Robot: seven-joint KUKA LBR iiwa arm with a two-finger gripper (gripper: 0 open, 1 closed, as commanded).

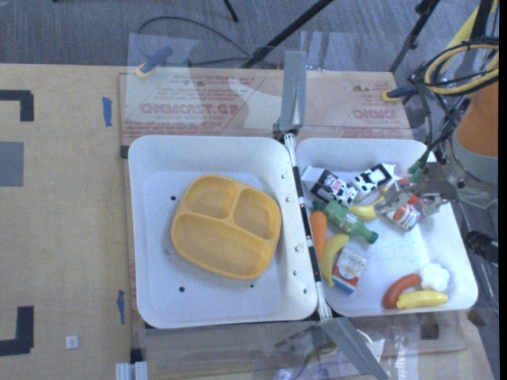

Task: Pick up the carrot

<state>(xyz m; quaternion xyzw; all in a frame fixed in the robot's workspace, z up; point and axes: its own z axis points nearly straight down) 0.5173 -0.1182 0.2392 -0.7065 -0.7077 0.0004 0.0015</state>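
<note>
Carrot (318,229) lies at the left edge of the right bin (455,236), just beside the green bottle (350,222) and banana (333,256). Further left I see 1 yellow plate (226,226) in the left bin (150,236). From the right, my arm's gripper (422,192) hangs low by a small can (405,215); I cannot tell its jaw state.

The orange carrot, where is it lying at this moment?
The orange carrot lies in the right white bin, close to its left wall, just left of the green bottle and above the yellow banana.
</note>
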